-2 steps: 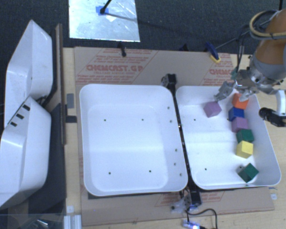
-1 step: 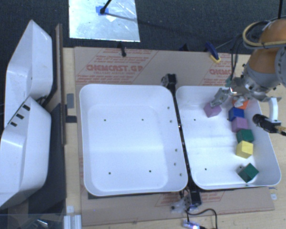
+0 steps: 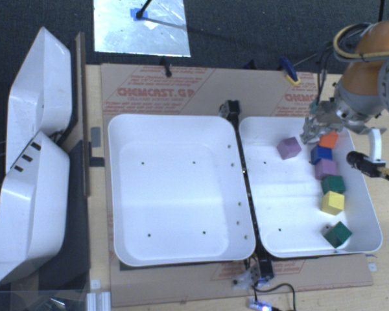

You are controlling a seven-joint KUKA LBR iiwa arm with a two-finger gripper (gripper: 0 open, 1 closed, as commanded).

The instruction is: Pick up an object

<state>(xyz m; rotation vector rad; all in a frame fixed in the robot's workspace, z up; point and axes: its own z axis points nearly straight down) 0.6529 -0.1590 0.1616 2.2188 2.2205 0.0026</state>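
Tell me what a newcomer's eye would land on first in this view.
First, the cluster of coloured blocks along the right side of the right bin: an orange block, a blue one, a yellow one and a dark green one near the front corner. Next, the grey and orange arm reaching in at upper right, its gripper down beside the orange block. A purple block sits apart, left of them.
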